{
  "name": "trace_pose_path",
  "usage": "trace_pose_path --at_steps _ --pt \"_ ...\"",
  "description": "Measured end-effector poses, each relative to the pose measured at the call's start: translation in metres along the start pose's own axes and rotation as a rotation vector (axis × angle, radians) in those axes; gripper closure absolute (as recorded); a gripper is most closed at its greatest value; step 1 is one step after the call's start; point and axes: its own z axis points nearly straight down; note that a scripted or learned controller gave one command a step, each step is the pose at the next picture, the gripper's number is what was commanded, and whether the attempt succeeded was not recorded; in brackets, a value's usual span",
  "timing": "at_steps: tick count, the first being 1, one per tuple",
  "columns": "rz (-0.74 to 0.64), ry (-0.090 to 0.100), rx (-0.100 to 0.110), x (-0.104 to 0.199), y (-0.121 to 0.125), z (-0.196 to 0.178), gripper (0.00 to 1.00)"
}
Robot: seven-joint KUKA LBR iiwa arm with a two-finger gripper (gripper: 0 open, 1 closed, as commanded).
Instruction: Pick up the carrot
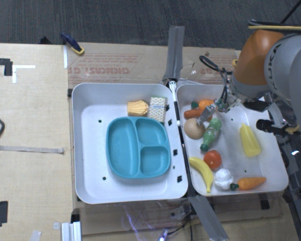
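The carrot (252,183), orange with a green top, lies along the front wall of the right bin (278,157), near its right corner. My gripper (206,115) hangs low over the back left of that bin, well away from the carrot. It sits between a small orange-red piece (192,113) and a green bottle (211,132). The grey arm with its orange band (256,59) reaches in from the right.
Around the gripper lie an orange fruit (205,104), a brown round item (193,129), a tomato (212,158), a banana (203,172), a white bulb (223,178) and a yellow piece (250,140). The left bin (85,134) holds a blue divided plate (139,147), a yellow ridged item (138,107) and a packet (158,108).
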Motion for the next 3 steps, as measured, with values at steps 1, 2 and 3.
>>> trace_pose_path --at_steps 1,2,3 --pt "0.263 0.016 0.028 -0.005 0.018 0.011 0.00" --pt "0.283 0.005 0.011 -0.066 -0.011 -0.029 0.00" --pt "0.437 0.010 0.021 -0.030 0.007 0.009 0.00"
